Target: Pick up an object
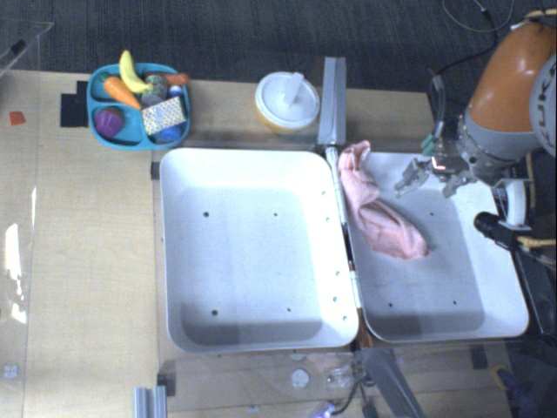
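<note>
A crumpled pink cloth (379, 209) lies in the right bin (452, 312), along its left side, with one end draped up against the divider wall. My gripper (431, 179) hovers over the bin's upper right part, a little right of the cloth and apart from it. Its two fingers are spread, one pointing left toward the cloth, and nothing is between them.
The left bin (252, 251) sits beside the right one. Behind the bins stand a blue tray (137, 104) of toy food and a white lidded container (287, 100). Black cables and the arm's base crowd the right edge.
</note>
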Tool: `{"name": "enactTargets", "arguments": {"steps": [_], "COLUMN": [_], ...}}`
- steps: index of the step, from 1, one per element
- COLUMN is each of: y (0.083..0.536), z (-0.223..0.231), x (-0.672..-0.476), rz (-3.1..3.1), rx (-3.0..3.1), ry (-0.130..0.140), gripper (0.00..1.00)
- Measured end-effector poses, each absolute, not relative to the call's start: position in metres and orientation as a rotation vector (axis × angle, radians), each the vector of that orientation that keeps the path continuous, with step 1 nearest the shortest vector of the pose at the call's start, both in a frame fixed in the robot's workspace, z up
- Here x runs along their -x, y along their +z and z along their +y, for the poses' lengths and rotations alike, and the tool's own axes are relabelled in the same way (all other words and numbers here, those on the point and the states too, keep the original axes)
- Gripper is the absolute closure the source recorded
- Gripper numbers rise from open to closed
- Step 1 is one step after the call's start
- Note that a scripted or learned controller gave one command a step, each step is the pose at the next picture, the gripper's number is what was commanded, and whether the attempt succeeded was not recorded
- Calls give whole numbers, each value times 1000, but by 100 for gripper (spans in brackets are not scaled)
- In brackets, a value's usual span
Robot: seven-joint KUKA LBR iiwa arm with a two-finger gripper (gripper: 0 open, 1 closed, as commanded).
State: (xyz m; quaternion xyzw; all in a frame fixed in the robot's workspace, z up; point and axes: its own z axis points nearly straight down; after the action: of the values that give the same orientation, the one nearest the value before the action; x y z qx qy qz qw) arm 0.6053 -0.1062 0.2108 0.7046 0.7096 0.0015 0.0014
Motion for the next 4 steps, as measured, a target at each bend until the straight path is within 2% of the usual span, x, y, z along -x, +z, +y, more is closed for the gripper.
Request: {"name": "enactTargets", "arguments": {"steps": [1,3,4], "y": [97,91,92], "z": [-127,-100,-93], "x": [-578,-606,-582], "rz": [2233,2538,2547], "rx": [-2199,-1828,-1809], "ry": [10,10,14], "gripper": [0,0,0]}}
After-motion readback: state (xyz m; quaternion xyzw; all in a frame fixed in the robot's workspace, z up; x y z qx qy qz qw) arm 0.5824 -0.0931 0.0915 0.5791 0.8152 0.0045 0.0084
